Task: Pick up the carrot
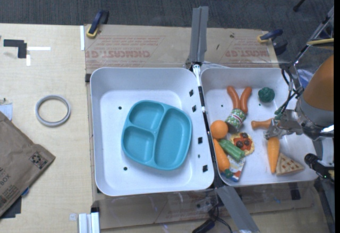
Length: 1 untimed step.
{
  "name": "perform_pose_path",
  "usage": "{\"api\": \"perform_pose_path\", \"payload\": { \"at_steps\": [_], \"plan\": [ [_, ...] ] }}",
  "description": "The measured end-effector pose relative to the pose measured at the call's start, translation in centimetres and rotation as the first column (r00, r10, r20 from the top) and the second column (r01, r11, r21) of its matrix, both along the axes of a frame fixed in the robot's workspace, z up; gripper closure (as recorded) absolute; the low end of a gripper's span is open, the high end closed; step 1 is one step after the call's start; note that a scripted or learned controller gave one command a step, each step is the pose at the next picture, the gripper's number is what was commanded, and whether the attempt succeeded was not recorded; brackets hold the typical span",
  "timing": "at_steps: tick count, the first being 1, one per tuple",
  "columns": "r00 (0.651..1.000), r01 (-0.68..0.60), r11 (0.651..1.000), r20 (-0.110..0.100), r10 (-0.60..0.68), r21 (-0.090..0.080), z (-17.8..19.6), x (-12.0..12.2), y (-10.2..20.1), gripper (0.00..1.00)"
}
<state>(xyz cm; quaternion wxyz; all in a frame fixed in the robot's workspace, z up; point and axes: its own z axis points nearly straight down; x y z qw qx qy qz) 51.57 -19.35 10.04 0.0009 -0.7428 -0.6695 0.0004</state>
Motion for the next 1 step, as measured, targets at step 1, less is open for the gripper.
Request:
{"api": "perform_pose_path", "payload": {
  "at_steps": [1],
  "plan": [
    [0.996, -0.09, 0.996, 0.001, 0.09, -0.001, 7.67, 1.65, 5.01, 1.0]
  ]
}}
